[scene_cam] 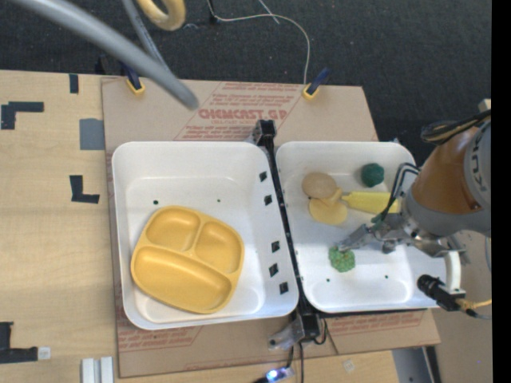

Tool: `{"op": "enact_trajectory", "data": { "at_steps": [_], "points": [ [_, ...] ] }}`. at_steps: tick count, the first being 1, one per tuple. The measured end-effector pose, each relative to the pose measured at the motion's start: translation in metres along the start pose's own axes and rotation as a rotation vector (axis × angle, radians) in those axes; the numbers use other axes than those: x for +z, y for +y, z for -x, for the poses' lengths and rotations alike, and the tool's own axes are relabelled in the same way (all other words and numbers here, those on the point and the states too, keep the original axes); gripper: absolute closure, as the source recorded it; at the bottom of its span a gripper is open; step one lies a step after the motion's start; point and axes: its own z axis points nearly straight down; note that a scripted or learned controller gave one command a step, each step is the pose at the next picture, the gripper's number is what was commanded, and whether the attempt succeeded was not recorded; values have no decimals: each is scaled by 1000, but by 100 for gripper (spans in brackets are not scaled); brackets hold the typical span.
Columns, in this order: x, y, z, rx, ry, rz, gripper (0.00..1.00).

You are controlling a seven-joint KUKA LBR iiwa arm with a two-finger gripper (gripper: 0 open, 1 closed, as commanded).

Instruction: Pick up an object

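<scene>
Over the right bin (315, 292), the hand (349, 246) hangs beside a green object (342, 260); its grip cannot be told.

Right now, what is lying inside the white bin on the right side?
The right white bin holds a tan round piece, a pale yellow piece, a yellow banana-like item, a dark green ball and a small green piece. The grey arm covers its right part.

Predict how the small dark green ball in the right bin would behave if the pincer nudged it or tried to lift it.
The dark green ball looks round, so a nudge would probably roll it across the right bin. Its curved surface may slip from a pinch that is off-centre. It appears small, so likely light.
</scene>
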Motion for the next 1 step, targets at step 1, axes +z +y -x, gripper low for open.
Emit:
{"op": "enact_trajectory", "data": {
  "at_steps": [1],
  "points": [
    [-14, 3, -4, -5, 6, 5, 100]
  ]
}}
